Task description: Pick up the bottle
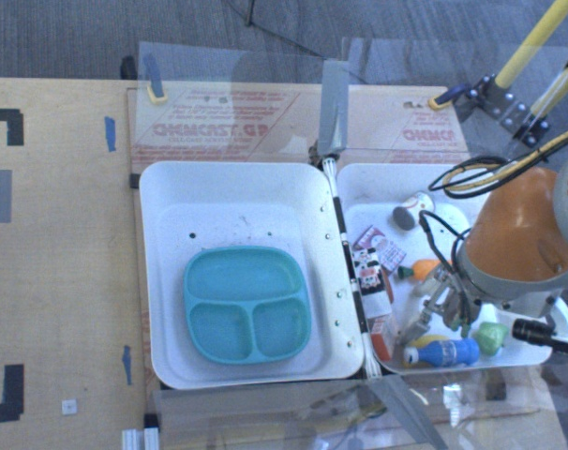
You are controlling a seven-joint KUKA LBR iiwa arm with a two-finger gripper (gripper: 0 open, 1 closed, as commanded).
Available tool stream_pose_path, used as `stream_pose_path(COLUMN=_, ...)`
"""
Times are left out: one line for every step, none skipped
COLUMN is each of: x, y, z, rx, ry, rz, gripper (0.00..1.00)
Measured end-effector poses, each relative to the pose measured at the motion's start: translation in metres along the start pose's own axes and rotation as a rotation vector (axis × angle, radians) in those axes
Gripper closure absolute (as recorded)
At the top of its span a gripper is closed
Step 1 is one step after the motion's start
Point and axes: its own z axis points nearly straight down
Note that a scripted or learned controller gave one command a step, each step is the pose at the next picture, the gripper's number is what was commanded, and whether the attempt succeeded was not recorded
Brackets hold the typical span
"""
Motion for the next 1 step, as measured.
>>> stream_pose_path(x=-0.0382, y=-0.0588, z=-0.0327, rx=0.005, ry=0.014, rz=0.132, gripper=0.0)
